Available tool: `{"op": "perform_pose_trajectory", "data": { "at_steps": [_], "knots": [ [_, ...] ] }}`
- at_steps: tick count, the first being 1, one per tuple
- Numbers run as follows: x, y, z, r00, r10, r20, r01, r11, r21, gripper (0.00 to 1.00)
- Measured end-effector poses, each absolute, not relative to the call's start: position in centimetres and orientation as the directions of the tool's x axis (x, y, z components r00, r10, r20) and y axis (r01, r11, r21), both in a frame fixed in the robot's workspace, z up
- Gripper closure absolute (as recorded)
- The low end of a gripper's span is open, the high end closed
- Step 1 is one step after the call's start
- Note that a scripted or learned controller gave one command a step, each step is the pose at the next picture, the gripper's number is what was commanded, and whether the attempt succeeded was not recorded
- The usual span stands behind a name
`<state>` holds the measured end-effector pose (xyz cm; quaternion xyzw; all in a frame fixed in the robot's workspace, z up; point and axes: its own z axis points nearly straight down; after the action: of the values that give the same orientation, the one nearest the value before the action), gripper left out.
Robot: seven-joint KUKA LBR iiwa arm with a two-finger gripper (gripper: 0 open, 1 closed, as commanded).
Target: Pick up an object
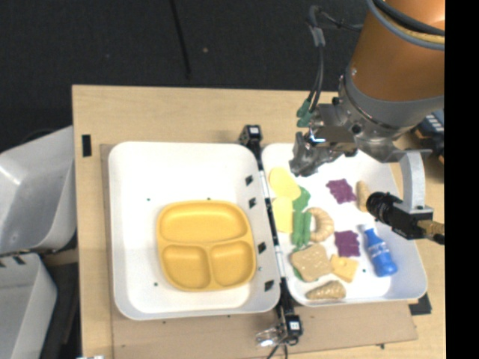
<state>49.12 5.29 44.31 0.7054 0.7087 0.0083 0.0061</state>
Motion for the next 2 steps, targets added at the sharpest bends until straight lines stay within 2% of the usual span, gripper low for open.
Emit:
{"op": "perform_pose_trajectory", "data": {
  "at_steps": [1, 2],
  "knots": [
    [50.0, 1.8, 27.8, 0.004, 1.000, -0.003, 1.000, -0.004, -0.013, 1.00],
    [49.0, -0.1, 40.3, -0.001, 1.000, 0.000, 1.000, 0.001, 0.014, 1.00]
  ]
}}
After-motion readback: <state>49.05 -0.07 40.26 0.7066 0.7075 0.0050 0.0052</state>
